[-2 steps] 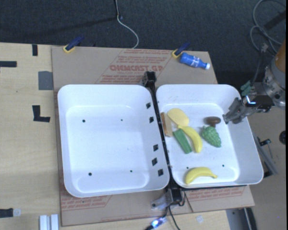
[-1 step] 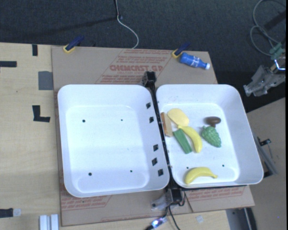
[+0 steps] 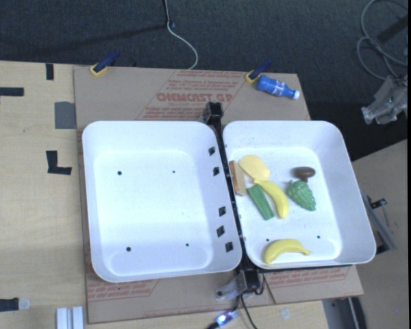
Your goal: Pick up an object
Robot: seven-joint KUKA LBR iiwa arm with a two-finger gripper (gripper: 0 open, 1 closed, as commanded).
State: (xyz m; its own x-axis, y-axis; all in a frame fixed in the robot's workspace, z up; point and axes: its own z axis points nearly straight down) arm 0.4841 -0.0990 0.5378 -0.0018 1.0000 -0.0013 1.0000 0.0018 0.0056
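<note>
A blue plastic bottle with a white label (image 3: pixel 277 87) lies on the brown cardboard sheet (image 3: pixel 185 98) behind the bins, just beside a yellow-and-blue clamp (image 3: pixel 257 71); a second such clamp (image 3: pixel 104 62) grips the sheet's far left corner; a thin white cable (image 3: pixel 181 38) trails down onto the desk (image 3: pixel 24 190). The grey end effector (image 3: pixel 385 105) shows at the right edge, well apart from the bins, and whether it is open or holds anything I cannot tell. The left shallow white bin (image 3: pixel 96 149) shows bare floor; the right shallow white bin (image 3: pixel 342 156) holds toy food clustered at its centre: a pale yellow rounded piece (image 3: pixel 253 167), a tan stick (image 3: pixel 238 178) beside the divider, a green cucumber-like stick (image 3: pixel 261 201) touching a long yellow banana-like piece (image 3: pixel 275 198), both slanting from upper left to lower right; a green bumpy cluster (image 3: pixel 302 195); a small dark brown oval (image 3: pixel 303 173) just behind it. A curved yellow banana (image 3: pixel 285 250) lies alone near the front wall, long axis running left to right, ends turned down.
</note>
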